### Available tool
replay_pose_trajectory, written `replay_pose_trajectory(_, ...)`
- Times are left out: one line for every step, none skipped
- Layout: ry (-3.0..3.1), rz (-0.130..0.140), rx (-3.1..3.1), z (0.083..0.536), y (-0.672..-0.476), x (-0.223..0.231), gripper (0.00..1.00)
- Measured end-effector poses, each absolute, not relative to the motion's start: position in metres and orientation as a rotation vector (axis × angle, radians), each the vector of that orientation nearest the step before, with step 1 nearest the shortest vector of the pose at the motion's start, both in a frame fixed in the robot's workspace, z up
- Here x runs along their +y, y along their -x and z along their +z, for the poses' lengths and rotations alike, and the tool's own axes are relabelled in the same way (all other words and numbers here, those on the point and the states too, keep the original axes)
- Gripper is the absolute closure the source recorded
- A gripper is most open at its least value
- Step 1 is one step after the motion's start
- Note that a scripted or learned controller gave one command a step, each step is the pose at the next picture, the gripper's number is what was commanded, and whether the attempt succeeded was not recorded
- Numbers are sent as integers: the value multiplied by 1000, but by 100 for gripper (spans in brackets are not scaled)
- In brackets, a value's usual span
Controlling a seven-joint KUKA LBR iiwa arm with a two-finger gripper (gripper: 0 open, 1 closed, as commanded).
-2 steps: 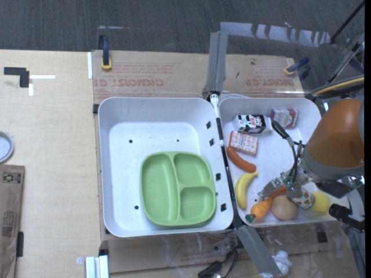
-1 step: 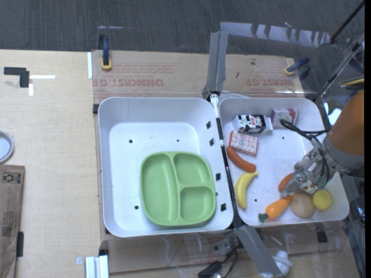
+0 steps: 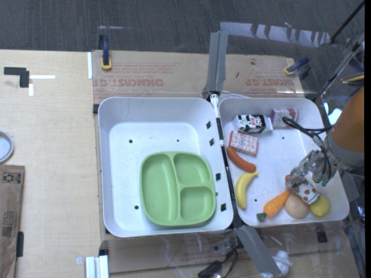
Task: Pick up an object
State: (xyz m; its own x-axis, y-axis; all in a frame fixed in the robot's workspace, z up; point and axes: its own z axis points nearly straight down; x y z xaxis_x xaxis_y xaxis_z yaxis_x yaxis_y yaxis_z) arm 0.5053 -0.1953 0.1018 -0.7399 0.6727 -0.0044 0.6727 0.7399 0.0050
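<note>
Nearest your lens, the carrot [image 3: 275,204] lies in the right bin [image 3: 272,220], long axis slanting, orange tip up-right toward the hand [image 3: 305,178], green end down-left. You see the hand low over the bin's right side, above an egg [image 3: 296,207] and a lemon [image 3: 319,207]; whether it grips anything, you cannot tell. Beside the carrot, a banana [image 3: 242,188] stands nearly upright. Left, a green plate [image 3: 177,188] sits in the other bin [image 3: 116,155].
</note>
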Motion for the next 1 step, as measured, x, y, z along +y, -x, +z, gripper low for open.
replay_pose_trajectory(-1498, 0, 2760, 212, -572, -146, 100)
